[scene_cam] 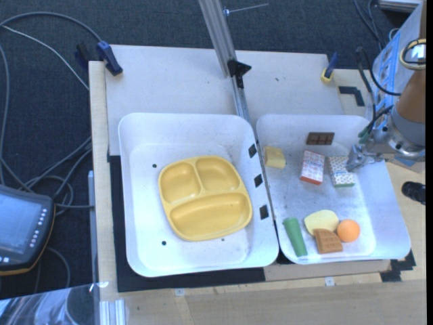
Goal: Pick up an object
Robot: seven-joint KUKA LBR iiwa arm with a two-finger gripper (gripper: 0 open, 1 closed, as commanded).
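small green-and-white box point(342, 171) looks like the target to me, since it sits in the right bin point(399, 229) near the far right side and the gripper point(356, 160) is right at its upper right edge. going big to small though: the bench holds two white bins, and the left bin point(135, 181) has a yellow divided tray point(204, 197) lying flat in the middle. the right bin has all the little stuff. grey arm point(409, 114) comes in from the right and the gripper tips are down low just beside that box, maybe touching it, but i honestly can't tell if the fingers are spread or pinched from this angle, and nothing is visibly between them. next to the box is a red-and-white carton point(312, 166), a brown chocolate bar point(320, 139) further back, a pale yellow block point(275, 157) by the divider. at the near end there's a green tube point(294, 236), a yellow lemon-ish piece point(321, 220), a brown cracker point(327, 241) and an orange ball point(348, 231). my guess is the box is light cardboard or plastic, stiff enough, likely to slide on the smooth bin floor. i'd grab it across the two short flat sides, centred, so it doesn't twist out.
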